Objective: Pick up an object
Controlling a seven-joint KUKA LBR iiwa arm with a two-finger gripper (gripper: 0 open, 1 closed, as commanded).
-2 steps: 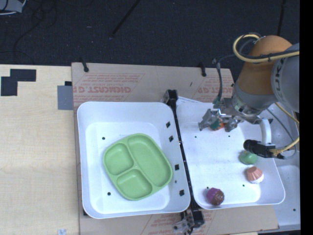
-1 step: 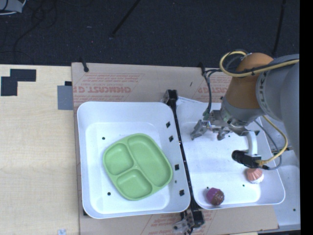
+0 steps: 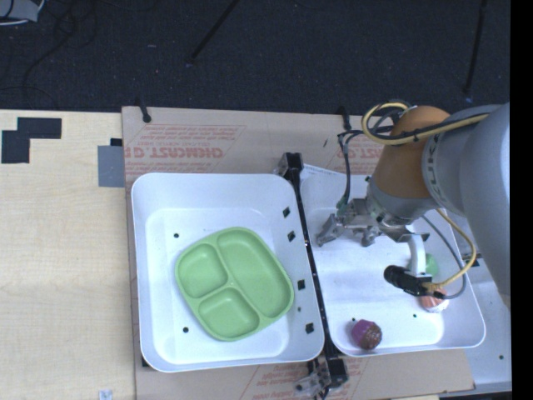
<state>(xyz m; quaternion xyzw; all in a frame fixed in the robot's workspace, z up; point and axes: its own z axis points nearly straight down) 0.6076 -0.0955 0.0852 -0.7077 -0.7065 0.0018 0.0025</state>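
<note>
Purple and roughly round, the small object [image 3: 366, 333] lies near the lower edge of the right bin [image 3: 466, 333], toward the lower centre-right of the frame, clear of the bin walls on its upper side. It appears to be a toy fruit or ball; judged from its size, it is light. Its surface looks dull rather than glossy, so moderate friction is expected, but a rounded body can roll or squirt out under uneven pressure. Recommended hold: across its widest part, fingers descending vertically on opposite sides, with the closing line through the centre.

A second candidate, a small pale orange-and-green item [image 3: 430, 300], sits at the right of the same bin, partly hidden by the arm's cabling; its shape cannot be determined.

The gripper [image 3: 354, 227] hangs over the upper part of the right bin, well apart from the purple object. Whether its fingers are spread or closed cannot be told from this angle, and nothing is visibly held.

The left bin [image 3: 150, 215] contains a green divided tray [image 3: 233, 283], stiff, flat and wide, a poor fit for a narrow two-finger grasp except at its rim.
</note>
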